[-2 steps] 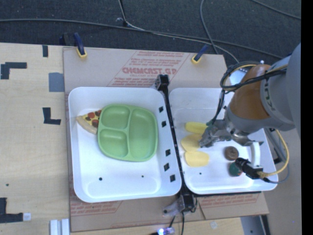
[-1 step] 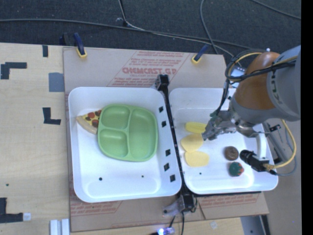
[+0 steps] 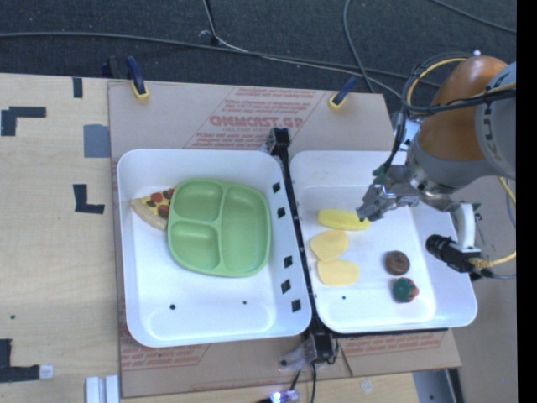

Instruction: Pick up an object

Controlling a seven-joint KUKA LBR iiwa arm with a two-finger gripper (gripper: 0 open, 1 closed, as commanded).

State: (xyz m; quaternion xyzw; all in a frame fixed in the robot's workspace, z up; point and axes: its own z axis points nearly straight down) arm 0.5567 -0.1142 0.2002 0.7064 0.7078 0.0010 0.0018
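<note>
Here you see the gripper (image 3: pixel 367 211) low in the right bin (image 3: pixel 445 309), its tip touching the right end of the yellow banana-shaped piece (image 3: pixel 341 219). You cannot tell how far the jaws stand apart, or whether they have hold of that piece. Just nearer lie two pale yellow chips (image 3: pixel 329 245), one beside the other. To their right sit a brown round piece (image 3: pixel 397 264) and a green ball (image 3: pixel 406 290). In the left bin (image 3: pixel 201 321) a green divided plate (image 3: pixel 220 227) overlaps a pizza slice (image 3: pixel 153 207).
</note>
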